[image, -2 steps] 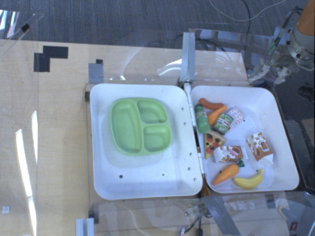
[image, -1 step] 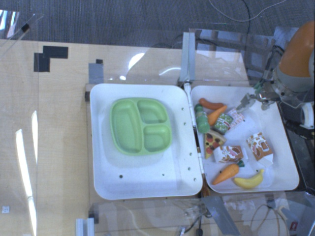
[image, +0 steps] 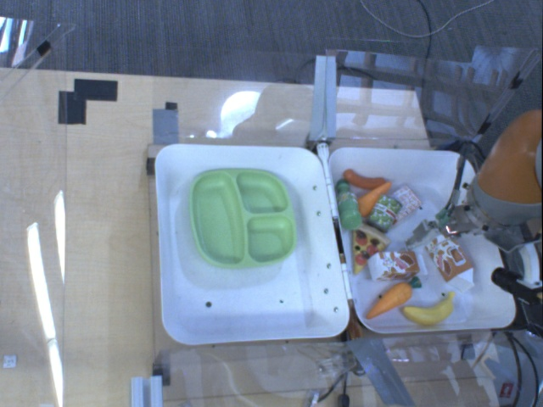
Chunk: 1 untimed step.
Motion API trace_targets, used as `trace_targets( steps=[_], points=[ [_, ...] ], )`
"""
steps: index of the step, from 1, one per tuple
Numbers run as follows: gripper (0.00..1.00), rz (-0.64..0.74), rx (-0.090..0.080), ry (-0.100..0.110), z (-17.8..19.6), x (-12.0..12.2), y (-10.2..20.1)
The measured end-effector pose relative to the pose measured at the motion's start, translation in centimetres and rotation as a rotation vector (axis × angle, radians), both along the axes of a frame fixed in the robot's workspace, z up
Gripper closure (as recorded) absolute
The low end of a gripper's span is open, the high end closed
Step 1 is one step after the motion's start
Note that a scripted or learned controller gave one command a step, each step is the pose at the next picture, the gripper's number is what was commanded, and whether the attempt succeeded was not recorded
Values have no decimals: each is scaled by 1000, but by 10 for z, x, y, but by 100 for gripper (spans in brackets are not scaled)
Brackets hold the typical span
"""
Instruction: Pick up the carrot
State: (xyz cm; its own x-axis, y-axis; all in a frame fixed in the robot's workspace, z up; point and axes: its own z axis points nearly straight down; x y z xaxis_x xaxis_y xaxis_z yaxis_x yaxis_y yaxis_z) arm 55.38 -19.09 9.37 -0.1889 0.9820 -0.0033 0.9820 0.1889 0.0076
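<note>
**The carrot lies low in the right bin, slanting up to the right**

On the left we see the left bin (image: 246, 320). A green tray (image: 243, 217) with three sections sits in it.

Next comes the right bin (image: 428, 161), which is full of toy food. Near its left wall stands a green bottle (image: 347, 207). Below the bottle is a pizza slice (image: 367, 246).

The carrot (image: 391, 298) lies near the front of this bin. It is orange, fat at one end and thin at the other, with a small dark green top. Its long side runs on a slant. The thin tip points down and to the left, toward the front left corner of the bin. The green top points up and to the right. A snack pack (image: 394, 264) lies just above it, and a yellow banana (image: 428, 311) lies just to its right, close to the green top.

We also see a second orange piece (image: 373, 200) higher up in the bin, beside a red sausage (image: 366, 179).

The gripper (image: 438, 222) hangs over the right side of the bin, above another snack pack (image: 449, 259). The carrot is down and to the left of it, apart from it, with the snack packs in between. We cannot tell how wide the gripper is set. We see nothing held in it.

The arm (image: 513, 172), grey and orange, comes in from the right.
</note>
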Motion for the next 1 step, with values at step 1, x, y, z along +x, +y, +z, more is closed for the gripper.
trace_targets(
  steps=[1],
  points=[
    [0, -256, 4, 2, 92, 0, 121]
  ],
)
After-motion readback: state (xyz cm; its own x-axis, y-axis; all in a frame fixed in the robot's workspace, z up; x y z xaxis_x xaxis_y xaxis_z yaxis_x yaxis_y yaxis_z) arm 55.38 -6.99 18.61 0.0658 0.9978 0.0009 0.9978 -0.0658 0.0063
